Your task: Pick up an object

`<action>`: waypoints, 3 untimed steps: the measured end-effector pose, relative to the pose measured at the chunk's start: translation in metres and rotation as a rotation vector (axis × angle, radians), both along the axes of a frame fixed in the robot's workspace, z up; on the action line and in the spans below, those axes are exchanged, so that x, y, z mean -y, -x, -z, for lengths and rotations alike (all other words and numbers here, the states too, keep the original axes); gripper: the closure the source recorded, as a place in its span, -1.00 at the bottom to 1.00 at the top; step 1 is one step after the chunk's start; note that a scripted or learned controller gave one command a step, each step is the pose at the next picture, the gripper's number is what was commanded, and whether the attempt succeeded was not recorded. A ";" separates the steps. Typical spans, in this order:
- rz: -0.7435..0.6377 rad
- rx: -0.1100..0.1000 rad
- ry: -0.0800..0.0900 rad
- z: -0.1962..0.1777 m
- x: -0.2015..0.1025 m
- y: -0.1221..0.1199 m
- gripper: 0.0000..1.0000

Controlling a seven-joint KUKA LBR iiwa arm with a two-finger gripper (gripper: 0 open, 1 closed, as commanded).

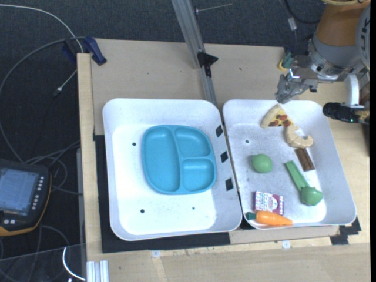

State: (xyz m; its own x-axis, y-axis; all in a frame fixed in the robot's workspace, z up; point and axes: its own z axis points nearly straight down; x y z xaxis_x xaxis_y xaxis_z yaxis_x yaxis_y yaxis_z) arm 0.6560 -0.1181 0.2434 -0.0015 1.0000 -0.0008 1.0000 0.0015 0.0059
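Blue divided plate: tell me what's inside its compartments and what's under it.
The blue divided plate holds nothing in its three compartments. It rests on the left white bin; the bin floor beneath it is covered.

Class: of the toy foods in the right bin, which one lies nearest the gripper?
The pizza slice, at the bin's far edge just below the gripper; the other toys lie farther down.

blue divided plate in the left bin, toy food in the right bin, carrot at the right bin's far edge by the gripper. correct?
Not quite. The carrot lies at the near edge of the right bin, beside the pink carton. Near the gripper is the pizza slice, as the camera view shows. The blue divided plate is in the left bin.
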 end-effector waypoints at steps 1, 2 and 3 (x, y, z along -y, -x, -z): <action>-0.001 -0.008 -0.002 0.005 -0.042 0.004 1.00; -0.004 -0.010 -0.003 0.012 -0.097 0.017 1.00; -0.005 -0.004 -0.003 0.001 -0.153 0.017 1.00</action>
